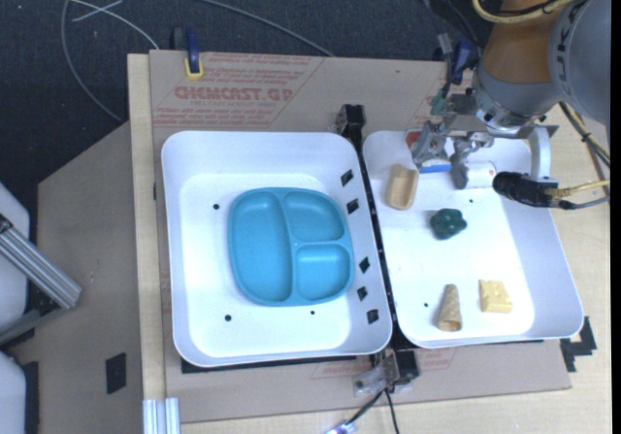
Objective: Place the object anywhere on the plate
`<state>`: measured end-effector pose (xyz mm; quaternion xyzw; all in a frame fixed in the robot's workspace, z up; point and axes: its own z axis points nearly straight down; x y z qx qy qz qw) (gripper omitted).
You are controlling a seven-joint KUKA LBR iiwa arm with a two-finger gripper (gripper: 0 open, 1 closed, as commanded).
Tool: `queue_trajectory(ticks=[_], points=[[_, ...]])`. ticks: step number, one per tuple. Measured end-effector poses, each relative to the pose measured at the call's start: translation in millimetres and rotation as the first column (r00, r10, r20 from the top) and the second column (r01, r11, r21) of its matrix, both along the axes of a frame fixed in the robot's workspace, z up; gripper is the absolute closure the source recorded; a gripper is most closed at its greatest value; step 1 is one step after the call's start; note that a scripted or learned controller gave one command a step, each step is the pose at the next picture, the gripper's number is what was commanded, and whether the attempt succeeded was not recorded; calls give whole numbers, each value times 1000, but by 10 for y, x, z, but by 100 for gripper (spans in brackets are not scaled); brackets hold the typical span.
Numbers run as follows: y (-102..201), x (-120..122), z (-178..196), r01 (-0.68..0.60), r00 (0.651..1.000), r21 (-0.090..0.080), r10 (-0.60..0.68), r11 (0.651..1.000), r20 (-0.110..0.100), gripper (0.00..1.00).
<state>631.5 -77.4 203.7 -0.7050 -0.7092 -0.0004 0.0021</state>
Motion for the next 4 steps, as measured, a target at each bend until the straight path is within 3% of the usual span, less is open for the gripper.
queue_trajectory(ticks=[3,4], points=[[1502,196,10,-1,1000,-1,1,1000,4,100],[1962,296,234,0,1000,-1,0,1000,6,100]])
